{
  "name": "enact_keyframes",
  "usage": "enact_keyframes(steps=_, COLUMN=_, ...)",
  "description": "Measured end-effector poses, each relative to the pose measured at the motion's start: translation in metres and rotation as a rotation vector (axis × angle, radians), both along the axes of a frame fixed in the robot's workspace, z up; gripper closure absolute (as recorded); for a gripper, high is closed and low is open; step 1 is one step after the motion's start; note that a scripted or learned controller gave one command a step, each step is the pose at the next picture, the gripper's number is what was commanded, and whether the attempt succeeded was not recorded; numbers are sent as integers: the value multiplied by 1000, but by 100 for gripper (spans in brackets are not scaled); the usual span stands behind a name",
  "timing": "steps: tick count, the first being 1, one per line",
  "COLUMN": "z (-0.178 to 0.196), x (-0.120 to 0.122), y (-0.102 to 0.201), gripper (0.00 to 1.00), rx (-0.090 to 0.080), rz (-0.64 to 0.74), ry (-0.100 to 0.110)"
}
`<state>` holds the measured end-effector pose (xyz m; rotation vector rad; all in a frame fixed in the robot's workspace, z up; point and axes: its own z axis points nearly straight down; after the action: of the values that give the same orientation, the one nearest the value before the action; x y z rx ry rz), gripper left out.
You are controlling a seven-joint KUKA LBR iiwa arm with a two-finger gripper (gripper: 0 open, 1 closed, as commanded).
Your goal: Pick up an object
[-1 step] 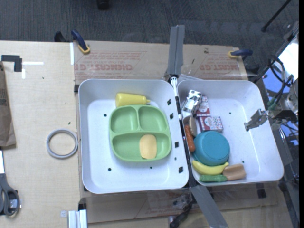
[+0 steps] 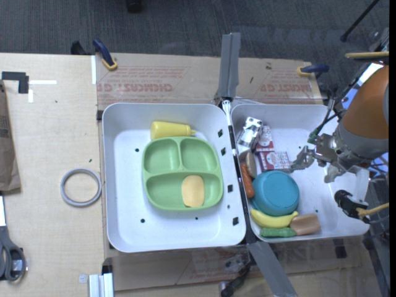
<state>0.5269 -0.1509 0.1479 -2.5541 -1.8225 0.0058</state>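
Observation:
The right bin [image 2: 346, 221] holds a blue bowl [image 2: 275, 192], a banana [image 2: 273, 218], a green pod-shaped toy [image 2: 277, 232], a tan block [image 2: 305, 224], an orange carrot-like piece [image 2: 247, 181], a red and white packet [image 2: 272, 158] and a crumpled silvery wrapper [image 2: 249, 132]. My gripper [image 2: 317, 166] hovers over the right part of this bin, just right of the bowl and the packet. Its fingers are spread open with nothing between them.
The left bin [image 2: 124, 228] carries a green divided plate [image 2: 182, 172] with a pale yellow lump [image 2: 193, 190] in its front compartment, and a yellow bottle [image 2: 168, 129] behind it. A grey ring [image 2: 81, 186] and scissors [image 2: 11, 260] lie on the bench at left.

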Motion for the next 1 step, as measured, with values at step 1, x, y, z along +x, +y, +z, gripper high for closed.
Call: enact_keyframes(steps=1, z=0, x=0, y=0, gripper=0, rx=0, rz=0, ry=0)
